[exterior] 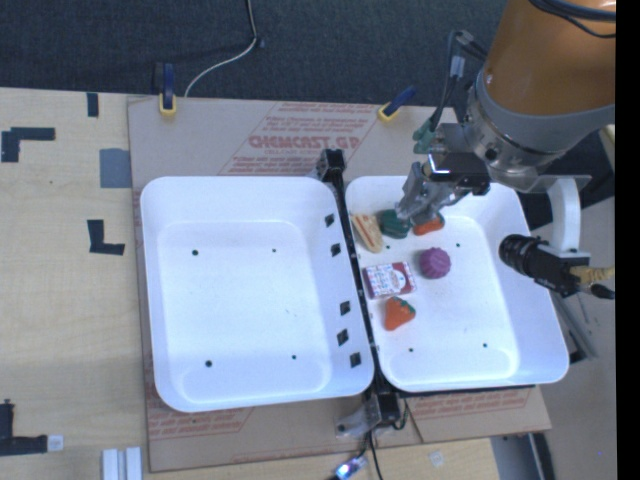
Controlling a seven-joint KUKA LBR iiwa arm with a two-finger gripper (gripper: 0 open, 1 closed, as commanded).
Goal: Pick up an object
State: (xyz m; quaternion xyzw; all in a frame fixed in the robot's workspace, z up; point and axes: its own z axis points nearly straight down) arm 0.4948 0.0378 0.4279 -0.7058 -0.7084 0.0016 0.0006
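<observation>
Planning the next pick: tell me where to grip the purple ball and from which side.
Grip the purple ball across its round middle, coming straight down from above. It sits apart from the snack packet and strawberry, leaving room for fingers on either side.

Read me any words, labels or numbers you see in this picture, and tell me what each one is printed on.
"CHEMGUARD", or close to it, in red print on the brown cardboard sheet under the bins; blurred, so the spelling is uncertain.
Smaller red lines around that word on the same sheet: too blurred to read.
Label on the small red-and-white packet in the right bin: too small to read.
</observation>
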